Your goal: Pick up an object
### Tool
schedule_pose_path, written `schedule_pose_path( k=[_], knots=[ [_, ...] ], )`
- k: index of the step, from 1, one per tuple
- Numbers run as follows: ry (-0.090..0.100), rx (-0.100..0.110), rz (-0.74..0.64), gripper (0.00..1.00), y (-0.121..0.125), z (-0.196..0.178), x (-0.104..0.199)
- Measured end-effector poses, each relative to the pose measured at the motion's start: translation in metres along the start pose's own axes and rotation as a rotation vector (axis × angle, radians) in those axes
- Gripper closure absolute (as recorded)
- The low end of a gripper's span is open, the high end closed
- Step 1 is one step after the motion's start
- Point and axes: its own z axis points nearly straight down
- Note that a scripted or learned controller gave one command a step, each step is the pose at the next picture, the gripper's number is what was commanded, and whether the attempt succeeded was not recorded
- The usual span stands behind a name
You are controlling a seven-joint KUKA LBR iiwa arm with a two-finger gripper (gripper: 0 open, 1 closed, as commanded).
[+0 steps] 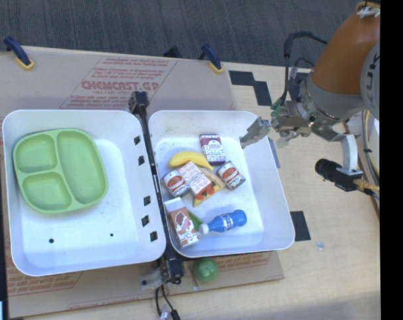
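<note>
Sitting in right bin (pixel 271 209): blue bottle (pixel 224 222), cartons (pixel 188 182), banana (pixel 188 159), cans (pixel 221 159). Holding green divided plate (pixel 58 169) in left bin (pixel 28 245). Hovering over right bin's far rim: gripper (pixel 254 133), jaw opening unclear, nothing seen held. Lying beneath: cardboard (pixel 121 79), bench.

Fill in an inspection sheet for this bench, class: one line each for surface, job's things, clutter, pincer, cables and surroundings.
Surface: brown cardboard sheet with red print, held by blue-and-yellow clamps, under two white bins.
Job's things: right bin holds a banana, a blue bottle, a dark red carton, a red can and red-and-white cartons; one more carton leans at the near corner.
Clutter: green divided plate in the left bin; green ball outside, in front of the bins.
Pincer: pincer above the right bin's far right rim, holding nothing.
Cables: black cable looping by the arm.
Surroundings: dark carpet beyond the bench.
</note>
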Motion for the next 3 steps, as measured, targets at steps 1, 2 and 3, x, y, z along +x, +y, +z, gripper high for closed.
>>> schedule_pose_path(
  k=[1,2,3],
  knots=[
    [0.0,0.0,0.0,0.0,0.0,0.0,0.0],
    [0.001,0.005,-0.002,0.0,0.081,0.153,-0.028],
    [0.0,0.001,-0.002,0.0,0.074,0.196,0.005]
  ],
)
